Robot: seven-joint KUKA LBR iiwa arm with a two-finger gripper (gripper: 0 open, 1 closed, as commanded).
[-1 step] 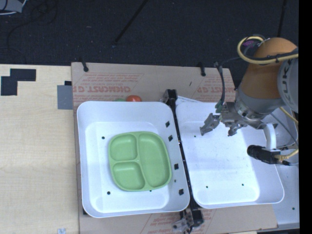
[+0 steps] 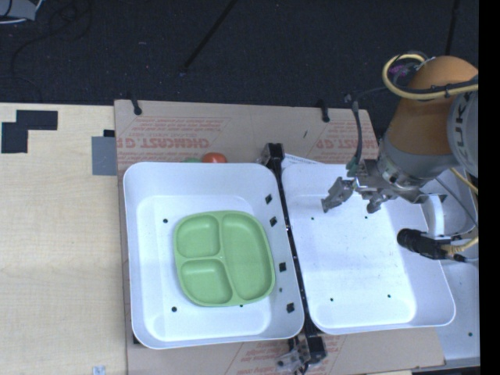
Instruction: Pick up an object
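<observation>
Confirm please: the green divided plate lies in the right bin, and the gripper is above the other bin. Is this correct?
Not quite. The camera view shows the green divided plate lying in the left bin, not the right one. The gripper is above the other bin, the right bin, as you say.

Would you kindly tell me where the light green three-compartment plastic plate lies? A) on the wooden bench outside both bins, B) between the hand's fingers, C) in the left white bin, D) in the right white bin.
C: the light green three-compartment plastic plate rests flat on the floor of the left white bin, while the hand is over the right bin.
</observation>
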